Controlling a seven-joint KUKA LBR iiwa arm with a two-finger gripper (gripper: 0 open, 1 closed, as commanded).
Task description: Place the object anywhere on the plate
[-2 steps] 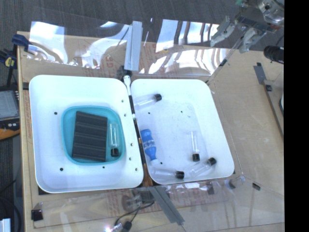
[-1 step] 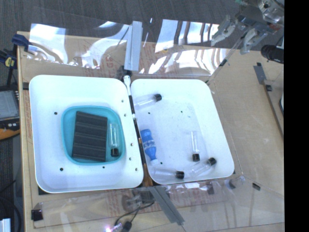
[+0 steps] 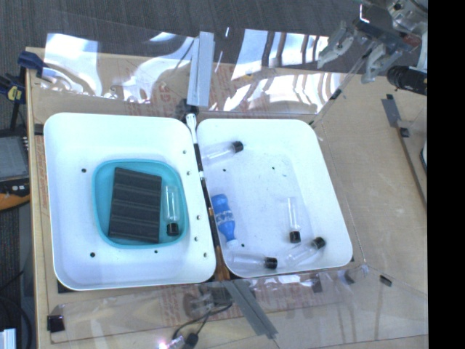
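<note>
Two white bins are seen side by side, and the task looks to be either finished or between rounds: one clear tube (image 3: 171, 209) with a black cap is already lying on the teal plate (image 3: 102, 187) in the left bin (image 3: 65, 137), at the plate's three o'clock edge, just beside a dark ribbed block (image 3: 135, 205) that takes up most of the plate. The gripper (image 3: 354, 51) is parked high at the scene's one o'clock, well apart from both bins, its fingers spread apart with nothing seen between them. If another piece is to be moved, a reach down into the right bin (image 3: 327, 173) would be called for, then a carry across the shared rim. Four more capped tubes are scattered there: one at eleven o'clock (image 3: 221, 150), one at four o'clock (image 3: 292, 219), and two along the six o'clock edge (image 3: 251, 260) (image 3: 305, 249). A blue bottle (image 3: 222, 215) is lying close to the nine o'clock wall. Little free plate is left beside the block, so a drop would have to be aimed carefully, and the tubes near the walls are judged awkward to grasp.
</note>
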